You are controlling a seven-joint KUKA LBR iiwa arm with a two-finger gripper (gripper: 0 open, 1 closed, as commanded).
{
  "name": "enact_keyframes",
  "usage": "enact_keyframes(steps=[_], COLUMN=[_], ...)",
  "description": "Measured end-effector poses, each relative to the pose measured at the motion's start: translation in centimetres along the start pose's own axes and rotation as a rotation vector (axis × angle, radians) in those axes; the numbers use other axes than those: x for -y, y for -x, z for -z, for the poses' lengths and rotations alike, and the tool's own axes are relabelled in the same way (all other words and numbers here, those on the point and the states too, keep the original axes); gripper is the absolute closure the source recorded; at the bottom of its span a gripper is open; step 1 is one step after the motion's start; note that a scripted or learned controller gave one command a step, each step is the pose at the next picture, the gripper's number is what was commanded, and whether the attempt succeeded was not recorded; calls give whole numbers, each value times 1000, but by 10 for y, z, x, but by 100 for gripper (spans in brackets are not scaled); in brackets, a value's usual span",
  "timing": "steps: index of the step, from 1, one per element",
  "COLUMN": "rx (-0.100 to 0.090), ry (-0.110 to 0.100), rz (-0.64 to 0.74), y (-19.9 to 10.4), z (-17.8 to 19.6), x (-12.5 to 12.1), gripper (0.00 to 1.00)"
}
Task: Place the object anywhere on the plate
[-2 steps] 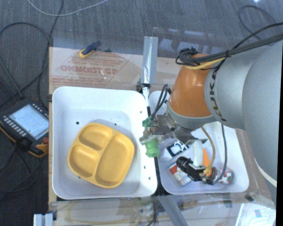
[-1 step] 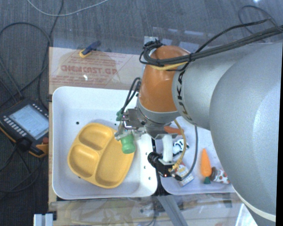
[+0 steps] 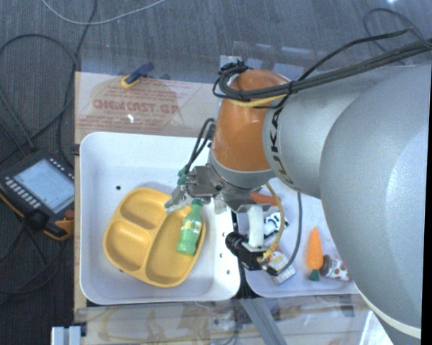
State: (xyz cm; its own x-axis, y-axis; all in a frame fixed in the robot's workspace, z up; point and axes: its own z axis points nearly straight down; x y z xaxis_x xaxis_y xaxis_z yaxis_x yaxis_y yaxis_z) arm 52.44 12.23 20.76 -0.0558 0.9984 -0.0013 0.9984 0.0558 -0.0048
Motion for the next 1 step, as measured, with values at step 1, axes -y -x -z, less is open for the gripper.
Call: enact_keyframes(steps=[1], rx=[4], ry=[4], rz=[330], y=[-7], z=[101], x=[-36], gripper=[0])
